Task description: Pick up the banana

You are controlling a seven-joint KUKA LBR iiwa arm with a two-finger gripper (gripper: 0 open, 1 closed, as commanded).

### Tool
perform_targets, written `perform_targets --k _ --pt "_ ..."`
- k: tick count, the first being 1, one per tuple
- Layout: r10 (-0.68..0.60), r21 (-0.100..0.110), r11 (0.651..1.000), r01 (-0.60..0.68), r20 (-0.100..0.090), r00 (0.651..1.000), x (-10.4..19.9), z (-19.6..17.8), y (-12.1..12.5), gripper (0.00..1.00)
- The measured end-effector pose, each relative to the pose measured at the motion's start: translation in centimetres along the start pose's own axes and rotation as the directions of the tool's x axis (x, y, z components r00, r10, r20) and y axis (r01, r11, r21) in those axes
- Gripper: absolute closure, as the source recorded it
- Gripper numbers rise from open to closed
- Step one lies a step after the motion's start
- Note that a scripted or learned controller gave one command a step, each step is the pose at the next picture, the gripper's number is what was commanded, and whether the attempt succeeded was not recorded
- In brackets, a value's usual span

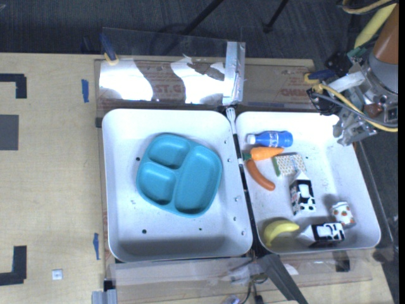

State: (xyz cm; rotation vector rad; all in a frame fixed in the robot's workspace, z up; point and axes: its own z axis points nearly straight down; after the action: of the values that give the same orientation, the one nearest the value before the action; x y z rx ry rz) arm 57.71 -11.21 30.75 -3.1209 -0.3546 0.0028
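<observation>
The banana (280, 232) is seen lying at the near edge of the right bin (364, 189), beside the black-and-white carton (328, 232) and well apart from the jaws (349, 132). A descent from straight above is advised, with the closing line set across the banana's short width, so that the carton and the bin wall are not struck. The arm is held at the bin's far right corner, wrist raised above the rim. Whether the jaws are apart cannot be told.
</observation>
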Motion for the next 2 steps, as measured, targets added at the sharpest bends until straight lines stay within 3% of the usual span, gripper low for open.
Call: perform_targets --k 1,2 --pt "0.020 -0.001 1.000 -0.020 -0.001 1.000 2.4 -12.6 -0.4 1.00" --pt "0.026 0.000 1.000 -0.026 0.000 1.000 3.7 -12.7 7.5 1.00"
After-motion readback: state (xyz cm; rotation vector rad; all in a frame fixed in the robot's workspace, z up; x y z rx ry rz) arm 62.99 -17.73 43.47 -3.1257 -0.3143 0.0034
